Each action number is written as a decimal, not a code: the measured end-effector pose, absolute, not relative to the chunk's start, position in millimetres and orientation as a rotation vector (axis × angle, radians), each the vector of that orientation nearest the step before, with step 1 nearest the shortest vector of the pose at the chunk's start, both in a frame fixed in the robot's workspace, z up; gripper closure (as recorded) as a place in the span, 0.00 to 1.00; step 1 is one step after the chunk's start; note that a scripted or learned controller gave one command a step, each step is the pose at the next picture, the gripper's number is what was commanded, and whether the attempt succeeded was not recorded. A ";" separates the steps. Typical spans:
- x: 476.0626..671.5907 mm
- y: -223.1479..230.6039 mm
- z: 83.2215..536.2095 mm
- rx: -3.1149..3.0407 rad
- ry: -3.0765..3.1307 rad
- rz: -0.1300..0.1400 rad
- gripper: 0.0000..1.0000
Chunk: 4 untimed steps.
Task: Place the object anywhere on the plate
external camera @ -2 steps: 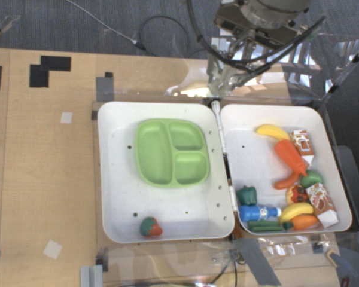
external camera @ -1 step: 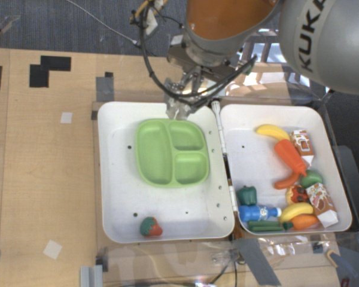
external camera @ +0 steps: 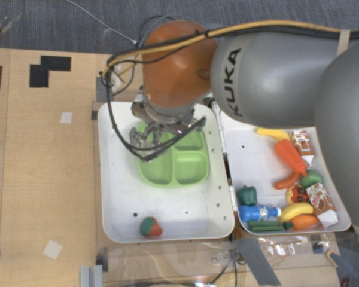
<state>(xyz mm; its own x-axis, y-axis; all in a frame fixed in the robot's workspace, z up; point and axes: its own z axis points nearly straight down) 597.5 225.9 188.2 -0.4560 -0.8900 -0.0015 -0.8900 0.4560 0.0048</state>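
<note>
"KUKA" lettering on grey arm (external camera: 275, 70) above plate (external camera: 179, 163)

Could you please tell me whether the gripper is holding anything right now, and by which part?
It cannot be told: the gripper sits over the green plate, its fingers hidden by the wrist.

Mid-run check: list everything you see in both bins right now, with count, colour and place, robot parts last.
Plate: one, green, divided, left bin centre, partly under the arm.
Strawberry toy: one, red and green, left bin near front edge, off the plate.
Left bin: one, white.
Right bin: one, white, holding a pile of toy food.
Carrot: one, orange, right bin.
Bottle: one, blue, right bin front.
Banana: one, yellow, right bin front.
Arm: grey with orange band.
Claw: over the plate.
</note>
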 end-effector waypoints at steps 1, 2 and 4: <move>627.1 142.5 308.5 2.080 -2.374 0.011 1.00; 604.0 172.8 264.3 2.211 -2.243 -0.001 1.00; 554.3 207.2 325.3 2.255 -2.210 0.007 0.00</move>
<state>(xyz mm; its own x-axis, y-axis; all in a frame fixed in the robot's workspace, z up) 554.3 207.2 325.3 0.0201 -0.9998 -0.0083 -0.9997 -0.0200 -0.0144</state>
